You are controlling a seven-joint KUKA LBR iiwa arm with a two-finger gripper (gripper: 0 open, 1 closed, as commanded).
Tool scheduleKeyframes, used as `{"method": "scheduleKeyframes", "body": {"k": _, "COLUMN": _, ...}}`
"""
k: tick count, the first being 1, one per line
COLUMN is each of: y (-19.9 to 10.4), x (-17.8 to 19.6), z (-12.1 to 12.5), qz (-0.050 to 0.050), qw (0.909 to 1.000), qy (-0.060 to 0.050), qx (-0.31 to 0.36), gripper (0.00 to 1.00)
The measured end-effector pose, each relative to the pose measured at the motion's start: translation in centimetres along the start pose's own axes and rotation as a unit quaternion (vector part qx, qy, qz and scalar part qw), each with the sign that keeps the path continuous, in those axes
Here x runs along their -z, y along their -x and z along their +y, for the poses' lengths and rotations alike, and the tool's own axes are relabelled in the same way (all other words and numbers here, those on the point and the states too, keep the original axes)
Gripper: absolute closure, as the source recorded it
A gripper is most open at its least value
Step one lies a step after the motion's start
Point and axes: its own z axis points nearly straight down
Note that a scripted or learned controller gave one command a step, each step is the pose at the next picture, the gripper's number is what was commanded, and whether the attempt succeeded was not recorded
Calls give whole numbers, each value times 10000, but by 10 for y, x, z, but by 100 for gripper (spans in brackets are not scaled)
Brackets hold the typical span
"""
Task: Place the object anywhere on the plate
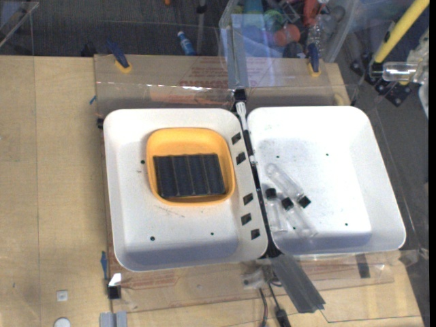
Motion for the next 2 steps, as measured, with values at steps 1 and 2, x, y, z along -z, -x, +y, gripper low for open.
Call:
{"method": "scheduleKeyframes", "body": {"k": 1, "y": 2, "x": 0, "z": 0, "qz": -7, "qw": 10000, "qy": -1, "qx": 84, "gripper": 100}}
{"method": "scheduleKeyframes", "body": {"k": 2, "y": 3, "x": 0, "z": -1, "qz": -9, "qw": 10000, "qy": 9, "qx": -55, "gripper": 100}}
